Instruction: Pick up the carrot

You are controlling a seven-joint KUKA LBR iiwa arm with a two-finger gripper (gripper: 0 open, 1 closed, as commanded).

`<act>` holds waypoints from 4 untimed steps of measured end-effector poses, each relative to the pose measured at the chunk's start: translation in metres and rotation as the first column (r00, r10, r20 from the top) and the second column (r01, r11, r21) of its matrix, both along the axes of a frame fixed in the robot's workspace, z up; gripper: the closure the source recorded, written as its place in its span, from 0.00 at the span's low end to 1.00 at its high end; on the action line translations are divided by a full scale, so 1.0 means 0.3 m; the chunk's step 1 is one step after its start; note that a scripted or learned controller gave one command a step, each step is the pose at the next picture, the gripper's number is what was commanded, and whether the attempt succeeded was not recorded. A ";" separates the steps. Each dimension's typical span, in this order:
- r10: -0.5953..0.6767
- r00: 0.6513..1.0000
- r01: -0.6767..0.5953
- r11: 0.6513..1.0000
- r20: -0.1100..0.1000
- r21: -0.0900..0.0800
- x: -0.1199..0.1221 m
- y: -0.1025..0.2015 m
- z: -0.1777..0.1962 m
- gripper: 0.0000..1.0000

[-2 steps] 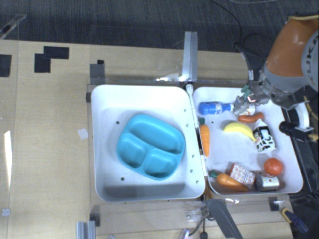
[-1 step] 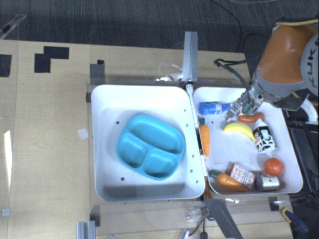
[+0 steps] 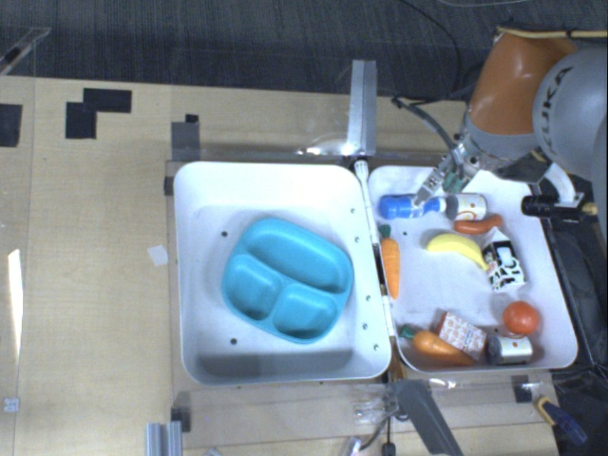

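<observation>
The carrot is orange with a green top end and lies lengthwise against the left wall of the right bin. A second orange, carrot-like piece lies at the bin's front left corner. My gripper hangs over the back of the right bin, just above and to the right of a blue bottle. It is well behind the carrot and apart from it, with nothing visibly held.
The right bin also holds a banana, a sausage, a small can, a black-and-white toy, a red tomato and a small packet. A blue divided plate lies in the left bin.
</observation>
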State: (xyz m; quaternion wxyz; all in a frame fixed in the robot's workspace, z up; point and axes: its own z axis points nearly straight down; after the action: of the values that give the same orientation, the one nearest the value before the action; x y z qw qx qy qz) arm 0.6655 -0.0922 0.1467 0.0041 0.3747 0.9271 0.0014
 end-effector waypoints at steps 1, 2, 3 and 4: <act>-0.088 0.996 0.088 0.996 0.001 0.001 -0.073 0.093 0.176 1.00; 0.084 0.996 -0.084 0.996 0.003 -0.003 -0.035 -0.153 0.159 1.00; 0.329 0.944 -0.329 0.944 0.004 -0.007 -0.008 -0.351 0.219 1.00; 0.615 0.788 -0.615 0.788 0.002 -0.010 -0.005 -0.374 0.205 1.00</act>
State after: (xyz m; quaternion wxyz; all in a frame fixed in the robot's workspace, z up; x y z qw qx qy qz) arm 0.6638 -0.2043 0.2081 0.0076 0.0525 0.9986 -0.0006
